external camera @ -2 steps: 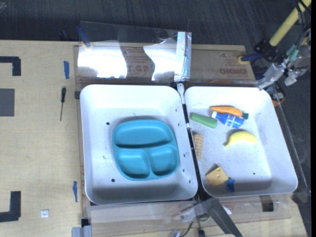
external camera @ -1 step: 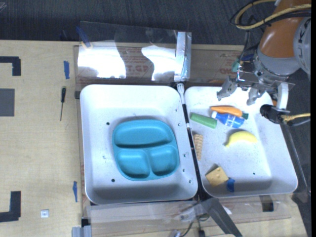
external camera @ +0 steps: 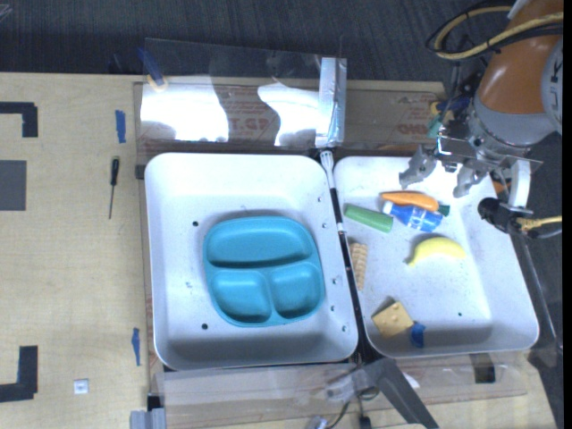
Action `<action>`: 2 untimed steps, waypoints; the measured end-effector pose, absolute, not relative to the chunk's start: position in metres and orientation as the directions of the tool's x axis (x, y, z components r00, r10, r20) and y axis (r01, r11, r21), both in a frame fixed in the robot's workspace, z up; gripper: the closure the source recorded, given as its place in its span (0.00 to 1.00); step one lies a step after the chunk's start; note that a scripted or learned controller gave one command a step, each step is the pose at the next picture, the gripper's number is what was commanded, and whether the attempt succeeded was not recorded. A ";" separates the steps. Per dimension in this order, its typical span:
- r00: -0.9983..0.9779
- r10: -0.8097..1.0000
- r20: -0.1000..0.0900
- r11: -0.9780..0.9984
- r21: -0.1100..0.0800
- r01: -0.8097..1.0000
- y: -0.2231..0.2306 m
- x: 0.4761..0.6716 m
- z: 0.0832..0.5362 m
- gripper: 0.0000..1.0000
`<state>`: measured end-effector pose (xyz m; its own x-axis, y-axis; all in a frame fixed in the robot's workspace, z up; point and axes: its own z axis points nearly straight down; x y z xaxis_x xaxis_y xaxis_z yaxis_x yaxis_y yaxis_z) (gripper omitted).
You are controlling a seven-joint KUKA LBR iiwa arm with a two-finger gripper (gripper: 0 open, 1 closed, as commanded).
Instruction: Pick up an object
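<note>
Two shallow white bins sit side by side on the wooden table. From the middle of the right bin, the pincer hangs at about twelve o'clock above the bin's far edge, its fingers spread apart with nothing between them. Just below it lie an orange carrot-like piece and, touching that, a blue item. A green cylinder rests at ten o'clock, a yellow banana near the centre, a ridged tan cone at nine o'clock against the bin's left wall, and a tan block with a small blue piece at seven o'clock. The left bin holds a blue divided tray.
</note>
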<state>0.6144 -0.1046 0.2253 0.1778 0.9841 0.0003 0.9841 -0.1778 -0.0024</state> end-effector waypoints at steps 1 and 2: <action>0.185 0.983 0.000 -0.185 0.006 0.983 -0.121 0.633 0.097 0.00; 0.081 0.997 -0.001 -0.081 0.004 0.997 -0.129 0.641 0.115 0.00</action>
<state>0.6414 -0.1295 0.1155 0.0811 0.9967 -0.0012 0.9967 -0.0811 0.0036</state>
